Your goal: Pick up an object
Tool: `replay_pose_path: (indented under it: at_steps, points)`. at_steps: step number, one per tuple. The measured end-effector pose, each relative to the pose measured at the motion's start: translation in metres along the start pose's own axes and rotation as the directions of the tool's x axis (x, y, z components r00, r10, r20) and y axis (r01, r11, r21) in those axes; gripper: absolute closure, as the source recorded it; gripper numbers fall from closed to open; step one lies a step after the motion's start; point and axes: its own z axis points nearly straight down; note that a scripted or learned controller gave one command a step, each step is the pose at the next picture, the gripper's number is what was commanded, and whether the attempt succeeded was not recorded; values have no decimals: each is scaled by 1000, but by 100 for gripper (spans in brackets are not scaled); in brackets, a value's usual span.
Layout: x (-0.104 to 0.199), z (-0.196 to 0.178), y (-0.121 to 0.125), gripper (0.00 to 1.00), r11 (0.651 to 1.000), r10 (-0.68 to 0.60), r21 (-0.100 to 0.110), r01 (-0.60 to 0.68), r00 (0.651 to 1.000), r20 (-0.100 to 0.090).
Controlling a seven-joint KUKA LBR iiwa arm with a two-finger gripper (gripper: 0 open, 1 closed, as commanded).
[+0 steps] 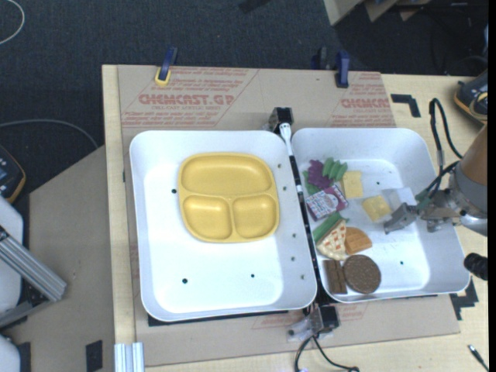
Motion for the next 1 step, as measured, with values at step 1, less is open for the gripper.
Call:
replay_pose_path:
  at_steps: [1]
  points:
    - [1, 54, -1, 0, 1000, -1, 1, 1, 1000, 0]
